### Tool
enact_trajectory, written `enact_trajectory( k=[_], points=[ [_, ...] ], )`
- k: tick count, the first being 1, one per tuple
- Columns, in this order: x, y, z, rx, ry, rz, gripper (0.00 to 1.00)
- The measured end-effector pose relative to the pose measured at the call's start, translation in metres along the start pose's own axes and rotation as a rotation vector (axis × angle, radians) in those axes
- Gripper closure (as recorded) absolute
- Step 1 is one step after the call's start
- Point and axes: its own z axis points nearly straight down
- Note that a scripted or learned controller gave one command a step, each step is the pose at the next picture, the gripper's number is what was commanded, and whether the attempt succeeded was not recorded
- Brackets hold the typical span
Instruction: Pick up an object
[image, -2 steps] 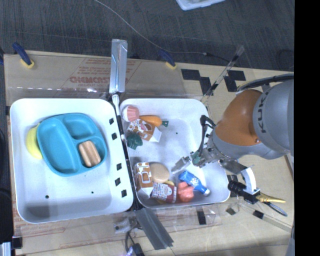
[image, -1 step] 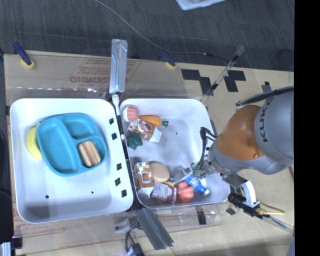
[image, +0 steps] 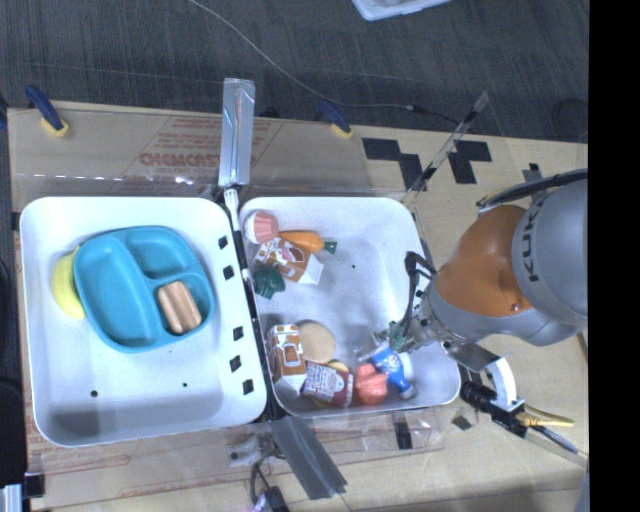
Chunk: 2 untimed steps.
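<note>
Blue-capped bottle (image: 392, 368) beneath tool (image: 398, 335)

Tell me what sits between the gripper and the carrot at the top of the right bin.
Nothing visible does. The gripper is low on the right bin's right side, by the blue-and-white bottle. The carrot lies up-left of it across bare white floor; the leafy packet sits just below the carrot, off that line.

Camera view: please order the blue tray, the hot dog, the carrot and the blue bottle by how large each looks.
1. blue tray, clearly largest
2. hot dog

The carrot and the blue bottle look alike in size; I cannot rank them.
</note>
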Motion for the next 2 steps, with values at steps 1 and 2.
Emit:
enact_trajectory(
  k=[1,2],
  points=[
    [0.058,0.033,-0.140,0.001,0.001,0.185,1.00],
    [0.064,0.043,-0.149,0.008,0.001,0.273,1.00]
  ],
)
